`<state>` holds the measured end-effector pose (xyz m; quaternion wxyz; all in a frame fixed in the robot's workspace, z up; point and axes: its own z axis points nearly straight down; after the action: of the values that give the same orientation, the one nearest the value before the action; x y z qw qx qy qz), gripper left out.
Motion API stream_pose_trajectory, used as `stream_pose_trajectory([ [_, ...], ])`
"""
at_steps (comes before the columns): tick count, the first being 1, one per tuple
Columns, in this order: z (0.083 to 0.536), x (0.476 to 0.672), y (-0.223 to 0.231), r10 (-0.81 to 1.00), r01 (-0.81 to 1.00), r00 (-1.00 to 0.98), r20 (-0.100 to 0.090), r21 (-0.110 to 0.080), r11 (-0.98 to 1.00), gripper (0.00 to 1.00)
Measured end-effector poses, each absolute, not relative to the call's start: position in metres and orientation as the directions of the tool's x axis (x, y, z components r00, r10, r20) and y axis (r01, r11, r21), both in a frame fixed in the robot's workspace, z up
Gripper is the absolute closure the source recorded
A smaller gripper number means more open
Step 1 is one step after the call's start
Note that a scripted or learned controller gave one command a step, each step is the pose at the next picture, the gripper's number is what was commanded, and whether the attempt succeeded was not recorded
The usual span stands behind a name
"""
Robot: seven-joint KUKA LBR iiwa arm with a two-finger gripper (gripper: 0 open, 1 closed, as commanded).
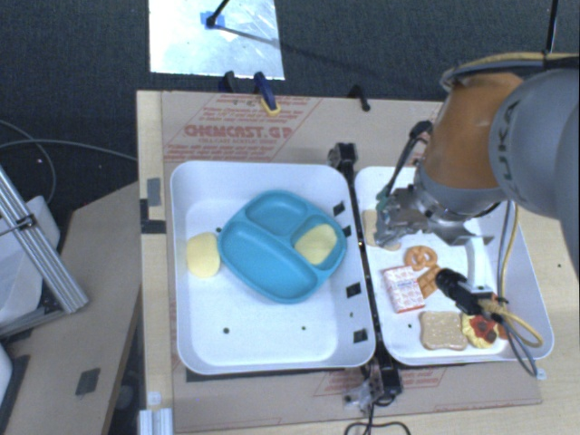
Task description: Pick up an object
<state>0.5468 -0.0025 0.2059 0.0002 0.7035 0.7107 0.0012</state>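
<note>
The arm [494,143] is reaching over the right bin [535,306], its gripper [391,227] hanging near that bin's left wall; its grip cannot be told. A pretzel [420,258] is lying just beside it, toward the bin's middle.

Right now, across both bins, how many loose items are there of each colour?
Blue: 1, the divided plate
Yellow: 2, one piece on the plate, one beside it
Brown: 2, pretzel and toast slice
Red and white: 1, small packet
Red and yellow: 1, pizza piece
Total: 7
</note>
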Motion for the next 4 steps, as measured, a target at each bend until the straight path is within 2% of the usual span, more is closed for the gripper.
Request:
stream_pose_trajectory([
  [1, 0.217, 0.602, 0.059, 1.000, 1.000, -0.010, 0.002, 0.007, 0.010, 1.00],
  [2, 0.183, 0.553, 0.044, 1.000, 1.000, 0.000, 0.000, -0.002, 0.000, 1.00],
  [3, 0.221, 0.574, 0.097, 1.000, 1.000, -0.006, 0.001, 0.004, 0.006, 1.00],
  [4, 0.296, 0.523, 0.147, 1.000, 1.000, -0.008, 0.002, 0.003, 0.008, 1.00],
])
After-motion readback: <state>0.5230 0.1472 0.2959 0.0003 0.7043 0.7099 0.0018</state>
